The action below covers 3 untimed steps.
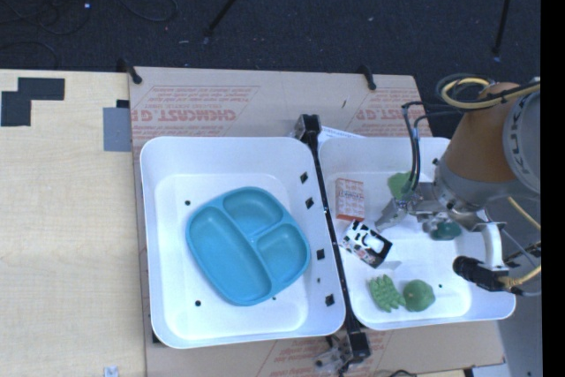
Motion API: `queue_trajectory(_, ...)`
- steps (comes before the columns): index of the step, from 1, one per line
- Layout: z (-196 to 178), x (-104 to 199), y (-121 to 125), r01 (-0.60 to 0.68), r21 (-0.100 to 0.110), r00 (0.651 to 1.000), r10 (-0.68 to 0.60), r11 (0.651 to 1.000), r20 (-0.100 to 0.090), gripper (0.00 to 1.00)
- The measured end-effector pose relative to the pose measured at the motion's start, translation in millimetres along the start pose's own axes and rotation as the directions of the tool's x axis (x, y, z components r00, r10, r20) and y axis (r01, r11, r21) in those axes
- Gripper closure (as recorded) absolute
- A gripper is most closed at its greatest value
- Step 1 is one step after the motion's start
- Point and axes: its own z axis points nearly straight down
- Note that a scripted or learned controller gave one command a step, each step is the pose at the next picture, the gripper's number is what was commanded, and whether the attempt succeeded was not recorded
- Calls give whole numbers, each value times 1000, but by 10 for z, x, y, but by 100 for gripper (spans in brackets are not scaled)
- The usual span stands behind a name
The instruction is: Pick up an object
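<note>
Two shallow white bins sit side by side on the desk (62, 216), over a sheet of brown cardboard (221, 101). Left bin (163, 168) holds a blue divided plate (247, 245), lying flat near its middle. Right bin (490, 306) holds several small things: an orange-and-white card (350, 197) near the dividing wall, a black-and-white packet (366, 244) just below it, a leafy green toy (384, 292) and a round green ball (418, 295) beside each other near the front edge, and another green piece (400, 184) farther back. Over the right bin's right part hangs the arm with its claw (415, 212); whether it is released or clenched cannot be told, and nothing shows between its tips.
</note>
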Motion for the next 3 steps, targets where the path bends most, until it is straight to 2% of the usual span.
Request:
queue_trajectory(1, 296, 9, -3, -1, -1, 1000, 1, 1000, 0, 0)
queue_trajectory(2, 177, -7, -3, -6, -1, 1000, 6, 1000, 1, 100)
queue_trajectory(3, -430, 23, 32, 2, -6, 1000, -2, 1000, 1, 100)
